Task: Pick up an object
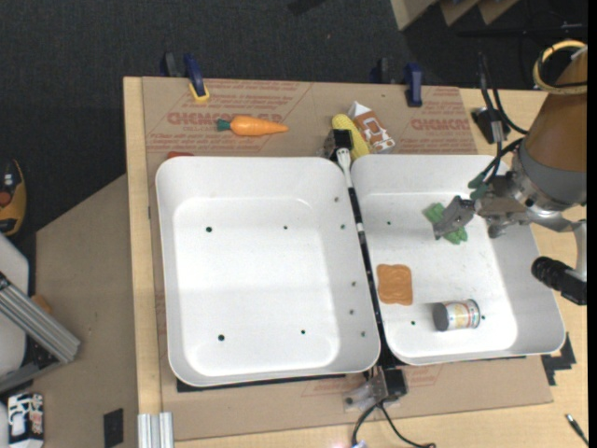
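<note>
My gripper [464, 215] hangs over the upper middle of the right bin [522, 339], reaching in from the right. Directly under it lies a small green object [438, 217], with green showing on either side of the gripper's tip. Whether it is held cannot be made out. Lower in the same bin, a flat orange-brown piece [395, 284] lies near the left wall. A small can [456, 315] lies on its side near the front wall.
The left bin [187, 278] stands beside the right one, sharing a black hinge line. Behind the bins on the cardboard lie a toy carrot [252, 127], a yellow banana [344, 130] and a small brown-and-white packet [373, 131]. Two blue clamps [412, 84] hold the board's far edge.
</note>
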Robot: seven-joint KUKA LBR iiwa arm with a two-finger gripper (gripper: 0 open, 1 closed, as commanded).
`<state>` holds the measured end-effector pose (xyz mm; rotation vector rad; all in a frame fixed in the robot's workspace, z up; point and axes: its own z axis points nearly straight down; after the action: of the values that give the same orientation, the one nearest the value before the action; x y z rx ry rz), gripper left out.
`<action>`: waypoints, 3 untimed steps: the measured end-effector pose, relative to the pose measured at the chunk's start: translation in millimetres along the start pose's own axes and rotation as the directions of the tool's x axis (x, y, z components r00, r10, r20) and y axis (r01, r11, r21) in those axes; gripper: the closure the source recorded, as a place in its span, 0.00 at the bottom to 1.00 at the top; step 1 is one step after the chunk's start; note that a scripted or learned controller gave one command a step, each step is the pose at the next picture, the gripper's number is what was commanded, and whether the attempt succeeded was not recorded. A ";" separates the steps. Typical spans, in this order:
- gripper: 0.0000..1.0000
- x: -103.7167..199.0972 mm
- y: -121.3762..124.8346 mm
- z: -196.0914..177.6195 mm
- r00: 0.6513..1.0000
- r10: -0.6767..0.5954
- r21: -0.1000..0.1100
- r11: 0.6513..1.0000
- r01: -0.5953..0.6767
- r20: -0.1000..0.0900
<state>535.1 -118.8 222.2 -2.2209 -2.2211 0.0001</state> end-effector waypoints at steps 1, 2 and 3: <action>0.00 -2.9 -59.4 141.7 1.000 0.003 0.009 1.000 -0.003 -0.002; 1.00 -2.4 -55.5 127.3 1.000 0.002 -0.003 1.000 -0.002 0.001; 1.00 69.9 -19.7 32.4 1.000 -0.010 -0.013 1.000 0.010 -0.002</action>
<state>515.3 -48.9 189.8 -2.2150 -2.2376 -0.0164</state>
